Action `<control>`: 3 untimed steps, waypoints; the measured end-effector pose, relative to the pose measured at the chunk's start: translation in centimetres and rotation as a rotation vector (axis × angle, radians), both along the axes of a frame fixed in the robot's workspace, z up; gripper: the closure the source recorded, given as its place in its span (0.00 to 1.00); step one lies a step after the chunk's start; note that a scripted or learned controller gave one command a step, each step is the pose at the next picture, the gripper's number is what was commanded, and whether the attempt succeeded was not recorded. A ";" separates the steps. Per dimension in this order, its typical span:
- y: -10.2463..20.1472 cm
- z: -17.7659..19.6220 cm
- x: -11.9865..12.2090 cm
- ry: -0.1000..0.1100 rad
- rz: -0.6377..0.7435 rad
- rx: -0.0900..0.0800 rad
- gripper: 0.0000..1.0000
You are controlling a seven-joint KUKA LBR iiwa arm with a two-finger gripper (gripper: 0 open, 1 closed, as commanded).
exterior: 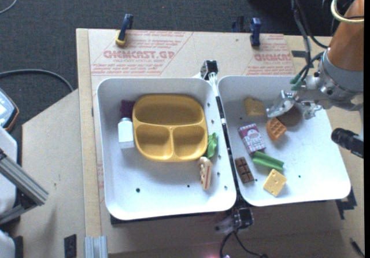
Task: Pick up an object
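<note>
The hand hangs over the upper middle of the right bin, reaching in from the right on the grey arm. Its metal parts are seen from above at a slant, and whether it is spread or pressed together cannot be told. A dark brown round thing lies right under it, partly covered by the metal; whether the hand touches or pinches it is not clear, and what the thing is cannot be made out.

Just beside the hand, lower left, lies a waffle. A tan piece sits to the left near the bin's upper wall. Below are a pink carton, a chocolate bar, a green pod and a cheese wedge, all near one another in the bin's lower left part.

The left bin holds a yellow tray with three compartments. A white bottle stands touching the tray's left edge, with a dark purple thing above it, half hidden by the tray. A green thing leans at the tray's right edge, partly tucked under it, and a hot dog lies just below that.

The arm is cut off by the picture's right edge. Both bins rest on a tabletop.
</note>
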State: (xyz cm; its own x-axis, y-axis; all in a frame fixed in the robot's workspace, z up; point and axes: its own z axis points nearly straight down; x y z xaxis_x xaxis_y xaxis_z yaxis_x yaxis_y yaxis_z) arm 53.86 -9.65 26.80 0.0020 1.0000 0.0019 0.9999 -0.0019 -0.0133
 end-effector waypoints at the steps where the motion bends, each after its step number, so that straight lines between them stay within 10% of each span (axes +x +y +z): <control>1: 0.0 0.6 0.2 -0.012 0.002 -0.001 0.00; 3: 0.5 -10.9 -0.5 -0.005 0.001 0.000 0.00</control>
